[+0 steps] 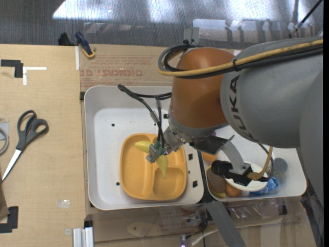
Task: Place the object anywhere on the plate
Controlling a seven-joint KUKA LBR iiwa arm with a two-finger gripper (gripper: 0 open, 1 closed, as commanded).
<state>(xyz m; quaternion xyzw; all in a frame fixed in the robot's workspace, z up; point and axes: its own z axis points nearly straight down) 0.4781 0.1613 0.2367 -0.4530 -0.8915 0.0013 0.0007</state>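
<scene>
Plate (134,181), yellow and divided, lies in the left bin (103,138) toward its right wall, and we see the gripper (156,152) low over its middle divider. A pale yellow object (162,164) hangs just beneath; we cannot tell how the fingers stand, so it may slip or drop badly.

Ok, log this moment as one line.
gripper over plate | yellow object at its tip, over plate | grasp unclear | plate in left bin | placement unconfirmed
</scene>
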